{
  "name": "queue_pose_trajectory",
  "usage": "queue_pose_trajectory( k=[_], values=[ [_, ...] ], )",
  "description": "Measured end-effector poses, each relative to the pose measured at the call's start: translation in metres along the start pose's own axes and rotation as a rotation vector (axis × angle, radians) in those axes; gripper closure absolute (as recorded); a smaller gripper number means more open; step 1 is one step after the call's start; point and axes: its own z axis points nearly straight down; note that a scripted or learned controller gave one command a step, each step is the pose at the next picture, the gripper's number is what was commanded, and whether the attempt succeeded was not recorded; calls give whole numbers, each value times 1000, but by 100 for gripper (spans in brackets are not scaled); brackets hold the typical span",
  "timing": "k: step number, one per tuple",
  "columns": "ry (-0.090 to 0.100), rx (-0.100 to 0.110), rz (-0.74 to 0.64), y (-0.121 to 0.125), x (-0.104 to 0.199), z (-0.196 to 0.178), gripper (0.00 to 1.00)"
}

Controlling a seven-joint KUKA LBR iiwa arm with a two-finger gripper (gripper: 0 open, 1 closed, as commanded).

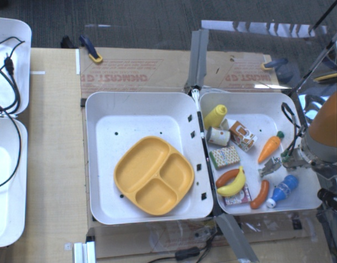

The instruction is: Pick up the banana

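Observation:
The yellow banana (pixel 232 184) lies curved near the front of the right bin (pixel 289 104), resting against a red sausage (pixel 228 176) and partly on a flat printed card (pixel 238 198). My gripper (pixel 271 166) hovers to the banana's right, about a hand's width away, between the carrot (pixel 269 148) and the blue bottle (pixel 282 189). Nothing is visibly held in it. The arm comes in from the right edge.
The right bin also holds a yellow bottle (pixel 216 115), a small can (pixel 218 136), a juice box (pixel 242 136), a green box (pixel 225 156) and a second red sausage (pixel 260 194). In the left bin (pixel 97 147) lies a yellow divided plate (pixel 153 174).

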Motion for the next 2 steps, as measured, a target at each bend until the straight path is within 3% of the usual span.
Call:
queue_pose_trajectory(
  k=[1, 2],
  values=[
    [0, -1, -460, -17, 29, 0, 0],
    [-2, -3, -717, -22, -15, -19, 0]
  ],
)
